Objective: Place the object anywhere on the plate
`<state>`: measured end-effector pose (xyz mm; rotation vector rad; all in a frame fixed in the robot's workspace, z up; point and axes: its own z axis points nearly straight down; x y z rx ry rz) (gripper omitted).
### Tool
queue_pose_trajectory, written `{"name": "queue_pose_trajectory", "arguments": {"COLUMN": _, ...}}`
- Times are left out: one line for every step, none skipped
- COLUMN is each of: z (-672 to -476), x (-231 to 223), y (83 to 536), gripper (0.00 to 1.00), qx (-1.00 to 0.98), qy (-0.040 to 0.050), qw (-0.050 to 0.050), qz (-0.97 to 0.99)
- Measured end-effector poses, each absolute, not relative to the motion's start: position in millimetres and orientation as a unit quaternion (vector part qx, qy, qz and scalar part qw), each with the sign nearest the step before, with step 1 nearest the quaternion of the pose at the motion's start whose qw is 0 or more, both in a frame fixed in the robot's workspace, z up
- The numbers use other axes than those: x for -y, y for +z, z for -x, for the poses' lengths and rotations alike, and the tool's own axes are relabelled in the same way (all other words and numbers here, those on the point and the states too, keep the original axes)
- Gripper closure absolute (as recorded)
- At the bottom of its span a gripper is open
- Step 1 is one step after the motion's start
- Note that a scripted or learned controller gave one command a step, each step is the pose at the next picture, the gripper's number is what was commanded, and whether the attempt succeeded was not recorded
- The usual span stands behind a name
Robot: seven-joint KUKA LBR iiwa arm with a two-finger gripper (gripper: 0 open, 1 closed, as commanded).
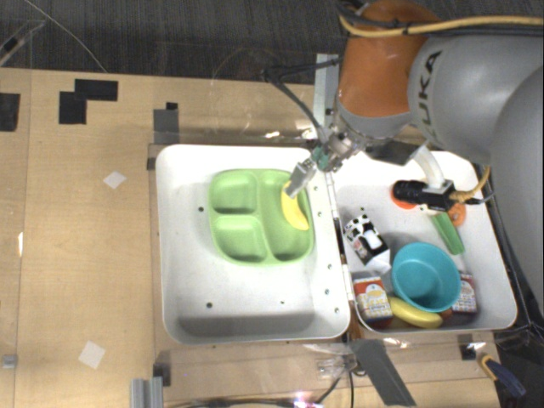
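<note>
Camera view: gripper (297, 184) hangs over right compartment of green divided plate (246, 228) in left bin (183, 253). Yellow banana-like object (294, 212) lies in that compartment, just below and touching fingertip region, long axis running roughly along plate's right edge. Jaw state: cannot tell, too small and slanted. Judgement: object already over plate; coming move hinges on whether it sits free directly beneath claw.

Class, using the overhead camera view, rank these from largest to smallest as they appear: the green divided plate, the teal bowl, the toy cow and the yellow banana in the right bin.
1. green divided plate
2. teal bowl
3. and 4. yellow banana and toy cow: too close to rank, and the bowl partly hides the banana.
</note>
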<state>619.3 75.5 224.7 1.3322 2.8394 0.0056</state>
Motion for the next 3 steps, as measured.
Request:
{"name": "queue_pose_trajectory", "arguments": {"z": -613.6, "x": -133.5, "y": 300.3, "gripper": 0.00, "qx": -0.901, "qy": 0.0050, "qw": 0.005, "qz": -0.433}}
{"name": "queue_pose_trajectory", "arguments": {"z": -614.7, "x": -132.0, "y": 309.8, "gripper": 1.00, "qx": -0.902, "qy": 0.0046, "qw": 0.006, "qz": -0.432}}
{"name": "queue_pose_trajectory", "arguments": {"z": -623.9, "x": -138.6, "y": 213.5, "gripper": 1.00, "qx": -0.845, "qy": -0.0004, "qw": 0.000, "qz": -0.535}}
